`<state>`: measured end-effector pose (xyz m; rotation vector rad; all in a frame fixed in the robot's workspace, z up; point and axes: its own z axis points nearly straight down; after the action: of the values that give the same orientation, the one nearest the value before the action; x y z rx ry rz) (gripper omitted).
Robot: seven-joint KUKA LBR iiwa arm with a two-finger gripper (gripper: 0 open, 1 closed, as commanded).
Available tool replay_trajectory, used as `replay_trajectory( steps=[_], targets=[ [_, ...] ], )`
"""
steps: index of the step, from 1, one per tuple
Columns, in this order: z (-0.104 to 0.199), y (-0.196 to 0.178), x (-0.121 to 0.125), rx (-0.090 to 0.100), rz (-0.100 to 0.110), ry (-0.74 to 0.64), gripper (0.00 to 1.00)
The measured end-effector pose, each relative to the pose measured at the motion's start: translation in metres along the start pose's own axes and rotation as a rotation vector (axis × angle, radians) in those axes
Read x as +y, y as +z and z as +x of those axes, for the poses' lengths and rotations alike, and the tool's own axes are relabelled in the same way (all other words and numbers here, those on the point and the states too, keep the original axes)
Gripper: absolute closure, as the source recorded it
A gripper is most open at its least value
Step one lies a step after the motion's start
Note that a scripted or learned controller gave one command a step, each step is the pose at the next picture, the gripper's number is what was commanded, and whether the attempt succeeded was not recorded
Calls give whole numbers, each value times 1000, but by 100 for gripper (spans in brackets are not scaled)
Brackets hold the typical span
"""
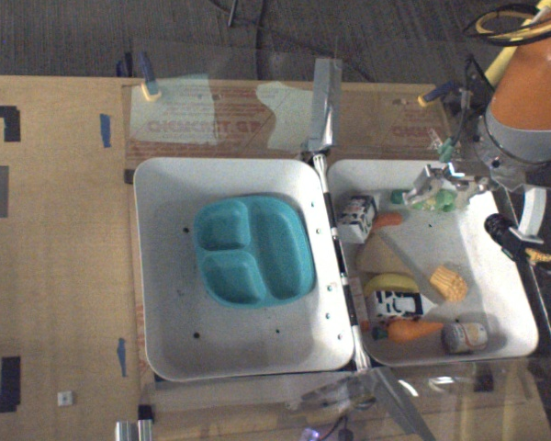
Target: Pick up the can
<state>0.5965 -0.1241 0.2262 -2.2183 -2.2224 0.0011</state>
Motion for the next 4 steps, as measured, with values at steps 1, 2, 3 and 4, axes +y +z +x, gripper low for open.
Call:
replay_trajectory(
  steps=[1,2,3,4],
  targets=[
    [-48,132,-44,-2,-5,-3,0],
    [-38,53,9,-2,-4,103,0],
    [-74,137,6,-2,-9,-45,0],
    [-79,138,60,0,5,-51,0]
  ],
)
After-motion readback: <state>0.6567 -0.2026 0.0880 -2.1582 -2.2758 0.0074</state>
